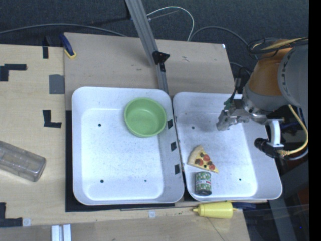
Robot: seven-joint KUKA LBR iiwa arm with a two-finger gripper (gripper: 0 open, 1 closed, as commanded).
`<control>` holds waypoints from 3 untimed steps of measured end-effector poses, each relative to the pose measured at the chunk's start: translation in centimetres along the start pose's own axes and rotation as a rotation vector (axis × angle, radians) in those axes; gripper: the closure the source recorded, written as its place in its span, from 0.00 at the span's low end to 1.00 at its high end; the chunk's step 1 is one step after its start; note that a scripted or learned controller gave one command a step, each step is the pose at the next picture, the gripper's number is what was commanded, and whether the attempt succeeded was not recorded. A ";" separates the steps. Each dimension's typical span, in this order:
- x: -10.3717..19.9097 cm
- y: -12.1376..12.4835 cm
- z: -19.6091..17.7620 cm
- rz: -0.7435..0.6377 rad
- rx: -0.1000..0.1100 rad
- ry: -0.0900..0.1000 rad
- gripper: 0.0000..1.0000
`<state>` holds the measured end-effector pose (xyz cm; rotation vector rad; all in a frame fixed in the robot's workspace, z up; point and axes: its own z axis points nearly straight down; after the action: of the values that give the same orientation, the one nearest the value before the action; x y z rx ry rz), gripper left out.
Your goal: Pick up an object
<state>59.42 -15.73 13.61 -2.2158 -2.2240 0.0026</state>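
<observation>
Meanwhile, left of centre, a green bowl (pixel 145 117) sits in the left bin (pixel 90 149), while a pizza slice (pixel 202 159) and small can (pixel 203 183) lie low in the right bin (pixel 251 185). Upper right, the gripper (pixel 224 123) hangs above bare floor, apparently poised to descend; its hold cannot be told.

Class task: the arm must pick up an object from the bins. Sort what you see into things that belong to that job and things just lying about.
Belongs to the job:
end effector
pizza slice
small can
green bowl

Lying about:
yellow bottle
clear tumbler
</observation>
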 end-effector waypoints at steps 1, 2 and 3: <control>-0.1 -0.9 -5.7 0.003 -0.006 -0.001 1.00; -0.6 -1.2 -10.1 0.003 -0.007 -0.002 1.00; -0.5 -1.1 -13.3 0.002 -0.005 -0.001 1.00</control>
<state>58.32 -16.26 26.90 -2.2213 -2.2251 -0.0024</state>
